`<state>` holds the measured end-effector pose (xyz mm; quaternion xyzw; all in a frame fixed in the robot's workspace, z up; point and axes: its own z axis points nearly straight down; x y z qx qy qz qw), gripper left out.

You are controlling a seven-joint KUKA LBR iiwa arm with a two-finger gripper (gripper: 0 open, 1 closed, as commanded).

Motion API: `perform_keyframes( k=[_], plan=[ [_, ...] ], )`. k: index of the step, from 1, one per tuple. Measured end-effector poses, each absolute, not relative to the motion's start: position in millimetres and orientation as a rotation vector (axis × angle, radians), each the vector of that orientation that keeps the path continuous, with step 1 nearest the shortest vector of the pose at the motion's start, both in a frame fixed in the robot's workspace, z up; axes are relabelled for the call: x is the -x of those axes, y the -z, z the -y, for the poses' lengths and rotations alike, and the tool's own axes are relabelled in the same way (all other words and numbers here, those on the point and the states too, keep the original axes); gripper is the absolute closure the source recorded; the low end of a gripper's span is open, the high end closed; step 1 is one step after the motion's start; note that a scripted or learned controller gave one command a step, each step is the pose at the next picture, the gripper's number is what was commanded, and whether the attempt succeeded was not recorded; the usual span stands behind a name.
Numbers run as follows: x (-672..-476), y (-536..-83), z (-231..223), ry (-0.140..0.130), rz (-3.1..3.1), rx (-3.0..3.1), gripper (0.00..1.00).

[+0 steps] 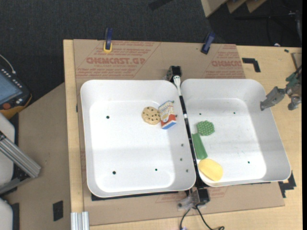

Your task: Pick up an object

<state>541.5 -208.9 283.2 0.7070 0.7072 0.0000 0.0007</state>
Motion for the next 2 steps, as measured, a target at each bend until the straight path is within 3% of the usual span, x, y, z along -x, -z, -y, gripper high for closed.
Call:
perform_keyframes(
  k=[1, 2],
  plan=[
    [-542.2, -294, 209, -0.002, -2.219, -2.216, 1.00],
    [-477.1, -360, 225, -0.001, -2.215, -2.221, 1.00]
  ],
)
